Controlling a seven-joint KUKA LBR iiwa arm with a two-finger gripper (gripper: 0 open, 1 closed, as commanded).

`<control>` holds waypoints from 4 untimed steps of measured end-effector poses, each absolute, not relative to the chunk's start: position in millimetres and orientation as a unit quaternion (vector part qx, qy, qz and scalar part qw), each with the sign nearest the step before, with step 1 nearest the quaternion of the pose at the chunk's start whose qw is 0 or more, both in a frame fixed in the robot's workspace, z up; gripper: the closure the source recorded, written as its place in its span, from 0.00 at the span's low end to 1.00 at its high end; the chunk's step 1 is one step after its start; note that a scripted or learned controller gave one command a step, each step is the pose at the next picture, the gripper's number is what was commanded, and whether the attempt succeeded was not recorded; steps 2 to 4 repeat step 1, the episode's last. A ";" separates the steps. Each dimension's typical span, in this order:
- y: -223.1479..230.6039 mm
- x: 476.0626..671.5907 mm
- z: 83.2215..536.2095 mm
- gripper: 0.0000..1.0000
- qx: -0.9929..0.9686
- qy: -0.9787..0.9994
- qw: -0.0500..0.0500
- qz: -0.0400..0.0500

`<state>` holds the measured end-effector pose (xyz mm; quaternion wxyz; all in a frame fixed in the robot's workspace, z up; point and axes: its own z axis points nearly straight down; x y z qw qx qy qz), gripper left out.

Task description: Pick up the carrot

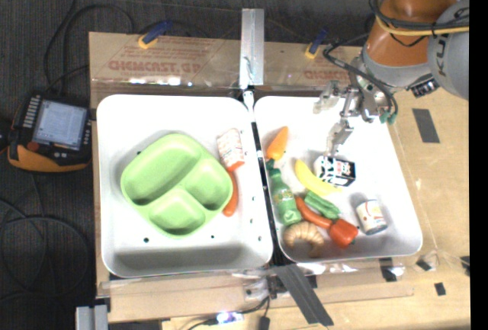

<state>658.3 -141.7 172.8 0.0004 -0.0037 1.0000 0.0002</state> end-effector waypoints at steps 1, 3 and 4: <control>-51.0 632.5 182.4 0.00 -0.109 0.994 0.000 0.002; -51.0 632.5 182.4 0.00 -0.109 0.994 0.000 0.002; -51.0 632.5 182.4 0.00 -0.109 0.994 0.000 0.002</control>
